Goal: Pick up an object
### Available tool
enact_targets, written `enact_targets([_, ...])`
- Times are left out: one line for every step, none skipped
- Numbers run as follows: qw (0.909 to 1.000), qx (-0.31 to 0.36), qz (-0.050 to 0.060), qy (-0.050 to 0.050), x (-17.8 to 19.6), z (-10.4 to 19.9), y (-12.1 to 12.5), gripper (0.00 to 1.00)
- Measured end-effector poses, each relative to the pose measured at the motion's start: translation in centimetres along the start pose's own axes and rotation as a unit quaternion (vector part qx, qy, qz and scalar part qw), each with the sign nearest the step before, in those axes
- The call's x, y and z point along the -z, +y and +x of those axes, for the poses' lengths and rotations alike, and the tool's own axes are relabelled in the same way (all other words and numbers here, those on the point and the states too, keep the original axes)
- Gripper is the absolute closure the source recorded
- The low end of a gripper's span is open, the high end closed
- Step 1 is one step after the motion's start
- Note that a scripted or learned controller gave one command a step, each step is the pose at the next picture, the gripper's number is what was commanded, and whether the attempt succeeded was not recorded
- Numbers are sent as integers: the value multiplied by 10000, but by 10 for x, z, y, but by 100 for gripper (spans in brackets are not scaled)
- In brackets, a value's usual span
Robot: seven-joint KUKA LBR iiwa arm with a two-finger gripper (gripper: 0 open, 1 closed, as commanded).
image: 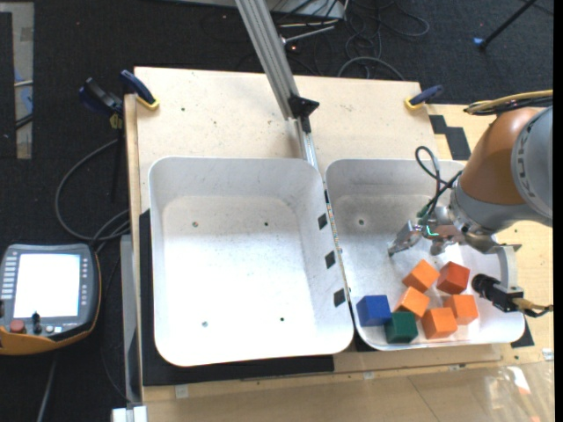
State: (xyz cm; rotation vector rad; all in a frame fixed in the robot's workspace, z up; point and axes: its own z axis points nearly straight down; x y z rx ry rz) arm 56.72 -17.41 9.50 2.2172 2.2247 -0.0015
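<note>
Several blocks lie in the near part of the right bin (369, 192): a blue block (374, 309), a dark green block (402, 327), and several orange ones, among them an orange block (422, 276) and a red-orange block (453, 278). My gripper (413, 238) hangs over the right bin just behind the orange block, its metal fingers (403, 241) pointing left and spread apart with nothing between them. The grey and orange arm (501, 170) reaches in from the right.
The left bin (176, 192) stands beside the right one. A metal pole (268, 47) slants across the bench's far side. Yellow and blue clamps (141, 90) sit at the bench's back corners. A teach pendant (46, 297) lies at far left.
</note>
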Motion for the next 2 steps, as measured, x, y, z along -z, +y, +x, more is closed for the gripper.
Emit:
enact_targets([10000,-50,4,1,1,-42,-58,0])
enact_targets([10000,-24,-9,1,1,-40,-56,0])
